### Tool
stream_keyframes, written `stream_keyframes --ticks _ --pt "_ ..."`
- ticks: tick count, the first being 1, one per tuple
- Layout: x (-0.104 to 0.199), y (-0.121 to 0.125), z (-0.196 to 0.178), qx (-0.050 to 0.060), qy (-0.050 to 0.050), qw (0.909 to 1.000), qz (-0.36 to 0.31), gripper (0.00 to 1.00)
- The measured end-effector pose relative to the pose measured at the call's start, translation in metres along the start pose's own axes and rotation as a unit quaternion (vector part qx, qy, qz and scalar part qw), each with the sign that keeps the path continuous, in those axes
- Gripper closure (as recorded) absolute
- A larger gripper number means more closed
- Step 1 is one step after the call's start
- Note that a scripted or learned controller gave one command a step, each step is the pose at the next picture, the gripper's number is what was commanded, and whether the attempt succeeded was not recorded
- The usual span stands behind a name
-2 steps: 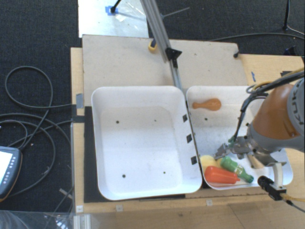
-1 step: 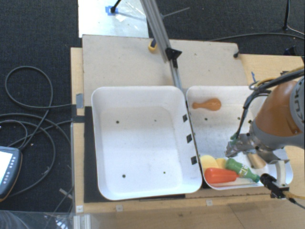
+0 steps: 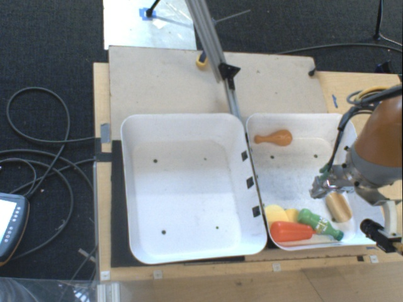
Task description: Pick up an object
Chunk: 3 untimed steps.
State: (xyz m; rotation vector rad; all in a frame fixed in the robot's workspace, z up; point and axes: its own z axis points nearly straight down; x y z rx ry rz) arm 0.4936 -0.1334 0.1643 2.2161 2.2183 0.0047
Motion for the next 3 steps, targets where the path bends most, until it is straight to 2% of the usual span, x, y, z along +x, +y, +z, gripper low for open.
stream_keyframes --ticks 1,2,3 --pt "-0.001 0.002 -0.049 -0.001 0.000 1.0000 -0.002 1.00" --pt "0.051 -0.006 -0.048 0.003 0.002 1.0000 -0.004 1.00" --pt "0.105 -0.003 -0.042 0.002 0.002 1.0000 -0.005 1.00"
